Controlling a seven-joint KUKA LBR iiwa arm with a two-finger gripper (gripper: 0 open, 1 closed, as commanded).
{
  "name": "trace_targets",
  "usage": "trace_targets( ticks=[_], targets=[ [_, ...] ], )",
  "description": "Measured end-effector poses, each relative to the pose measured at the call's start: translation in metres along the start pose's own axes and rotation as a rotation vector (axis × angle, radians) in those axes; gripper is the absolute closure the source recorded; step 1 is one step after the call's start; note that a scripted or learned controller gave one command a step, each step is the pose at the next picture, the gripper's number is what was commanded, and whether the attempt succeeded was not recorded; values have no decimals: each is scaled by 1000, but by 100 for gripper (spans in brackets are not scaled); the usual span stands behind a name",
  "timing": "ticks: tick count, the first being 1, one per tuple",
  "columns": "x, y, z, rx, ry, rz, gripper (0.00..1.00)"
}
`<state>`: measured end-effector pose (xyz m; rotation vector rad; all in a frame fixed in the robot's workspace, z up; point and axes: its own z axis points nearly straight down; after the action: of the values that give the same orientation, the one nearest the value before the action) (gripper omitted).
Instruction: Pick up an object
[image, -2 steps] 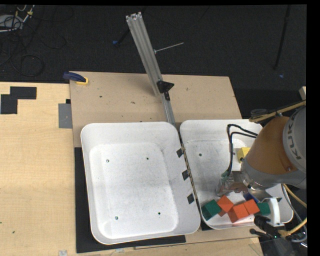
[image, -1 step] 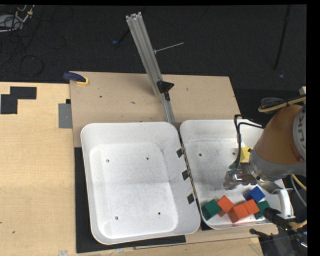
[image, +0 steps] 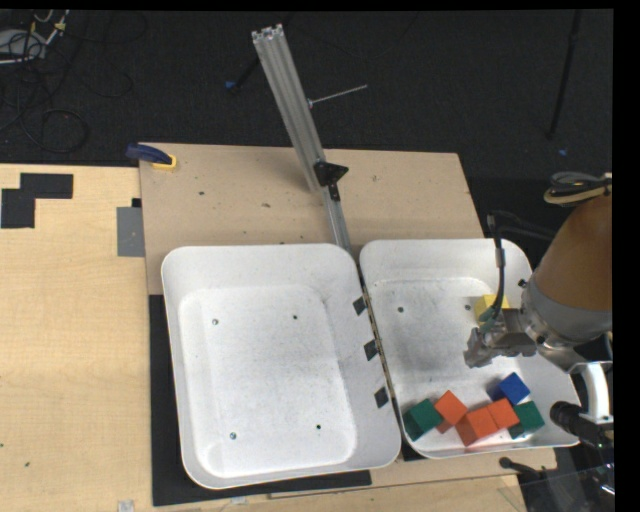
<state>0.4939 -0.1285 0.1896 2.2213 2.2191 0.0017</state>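
Arm enters from the right, orange band above the wrist. Gripper (image: 490, 345) sits low over the right bin (image: 430, 262), near its right wall. Cannot tell whether the jaws are spread or pressed together; nothing visibly between them. Yellow block (image: 487, 303) just beside the gripper, partly hidden. Cluster at the bin's near edge: green block (image: 422, 416), orange block (image: 451, 407), larger orange block (image: 482, 423), blue block (image: 513, 387), second green block (image: 527, 418). Left bin (image: 262, 262) alongside on the wooden surface (image: 240, 195).
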Motion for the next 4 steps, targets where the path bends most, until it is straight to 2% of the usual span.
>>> trace_targets(
  ticks=[1,2,4],
  targets=[
    [-1,1,-28,1,0,-1,100],
    [45,8,-35,2,2,-5,100],
    [145,27,-26,5,2,-4,100]
  ],
)
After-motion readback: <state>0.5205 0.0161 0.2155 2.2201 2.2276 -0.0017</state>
